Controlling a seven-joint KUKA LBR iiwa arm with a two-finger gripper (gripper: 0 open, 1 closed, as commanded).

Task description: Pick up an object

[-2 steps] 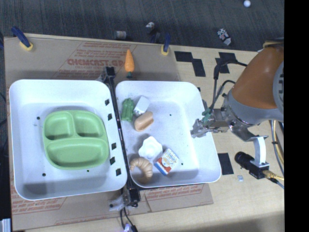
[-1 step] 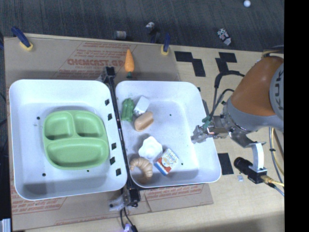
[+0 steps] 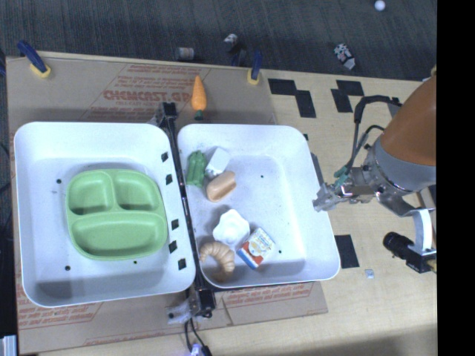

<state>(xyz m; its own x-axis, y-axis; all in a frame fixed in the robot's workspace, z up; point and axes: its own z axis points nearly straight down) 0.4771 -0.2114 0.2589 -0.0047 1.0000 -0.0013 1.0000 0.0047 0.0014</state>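
Several objects clustered in right bin (image 3: 293, 150), left half: croissant (image 3: 217, 256), carton (image 3: 257, 248), bread roll (image 3: 221, 185). Gripper (image 3: 326, 198) beside bin's right rim, objects leftward. Jaw state: cannot tell.

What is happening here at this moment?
A robot arm reaches in from the right, and its hand hovers at the right rim of the right bin, holding nothing. The toy foods lie untouched along that bin's left side: a croissant, a small carton, a bread roll and a green item. The left bin holds a green divided plate.
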